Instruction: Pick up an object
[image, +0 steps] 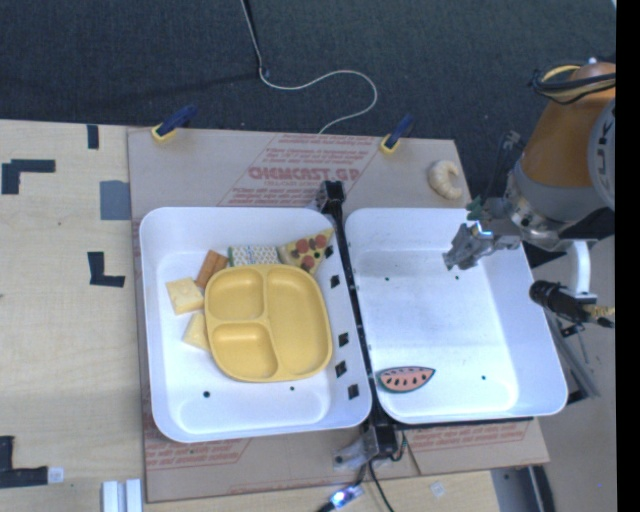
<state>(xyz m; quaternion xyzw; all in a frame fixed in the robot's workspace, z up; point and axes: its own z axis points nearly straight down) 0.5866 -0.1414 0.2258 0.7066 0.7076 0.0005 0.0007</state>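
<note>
The desk (60, 330) is pale wood with dark tape marks, and a brown cardboard sheet (290, 170) lies on it under two shallow white bins set side by side. The divided yellow plate (268, 322) serves as the landmark here; it lies in the left bin (160, 300), taking up most of its floor.

The right bin (520, 370) sits just to the right of the plate, across the black divider where the two bins meet. The grey arm (565, 150), with its orange band, reaches in far to the right of the plate and above it in the view, over the right bin's upper right corner. Its hand (465, 250) hangs over that corner, well apart from the plate; it is too small and dark to tell whether it is wide or narrow, and nothing shows in its grip.

A watermelon slice (405, 378) lies on the right bin's floor, to the lower right of the plate and close to the bin's near wall, well away from the hand. A pizza slice (308, 248) touches the plate's upper right rim. Pale crackers (186, 295) lie just left of the plate, with a brown biscuit (210, 268) at its upper left. A small beige ring-shaped thing (446, 178) rests on the cardboard, far to the upper right of the plate, outside both bins.
</note>
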